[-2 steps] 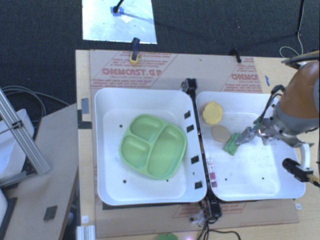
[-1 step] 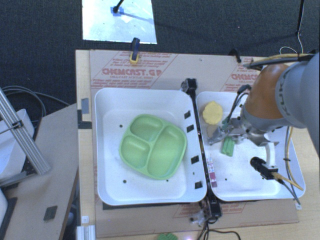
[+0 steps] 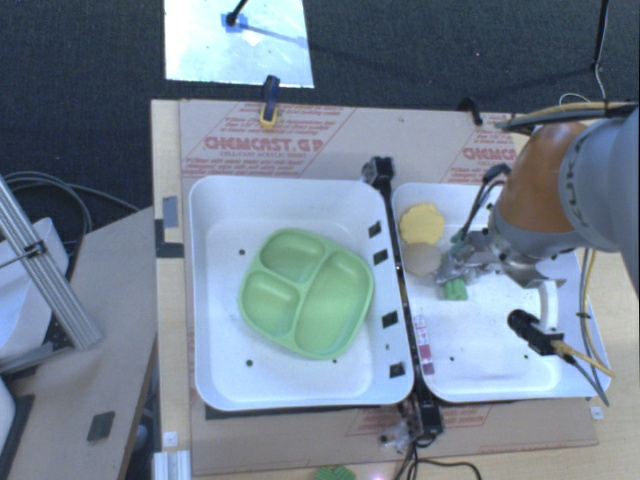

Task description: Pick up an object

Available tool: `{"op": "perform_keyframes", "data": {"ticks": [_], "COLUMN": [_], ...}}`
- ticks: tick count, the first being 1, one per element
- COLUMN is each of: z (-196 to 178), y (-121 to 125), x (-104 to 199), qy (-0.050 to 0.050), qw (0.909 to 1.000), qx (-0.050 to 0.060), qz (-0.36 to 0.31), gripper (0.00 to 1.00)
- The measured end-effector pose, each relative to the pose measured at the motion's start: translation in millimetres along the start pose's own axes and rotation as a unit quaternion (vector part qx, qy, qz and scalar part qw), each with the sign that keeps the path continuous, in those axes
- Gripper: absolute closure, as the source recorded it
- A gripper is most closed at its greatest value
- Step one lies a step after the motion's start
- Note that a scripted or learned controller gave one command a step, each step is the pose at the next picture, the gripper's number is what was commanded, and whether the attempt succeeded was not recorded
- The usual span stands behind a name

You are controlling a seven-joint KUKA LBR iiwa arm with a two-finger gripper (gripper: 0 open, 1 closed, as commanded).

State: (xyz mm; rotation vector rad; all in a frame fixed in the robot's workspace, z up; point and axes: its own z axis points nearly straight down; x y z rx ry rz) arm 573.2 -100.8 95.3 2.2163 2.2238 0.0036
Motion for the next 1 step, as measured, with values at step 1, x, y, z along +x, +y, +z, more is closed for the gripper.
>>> {"op": "perform_keyframes", "data": {"ticks": [1], "z": [-95.9], "y": [62.3], "x": [94.2], "qy": [0.001], "qw": [1.0000], "qx": [-0.006], "qz": [-0.006], "gripper": [1.00]}}
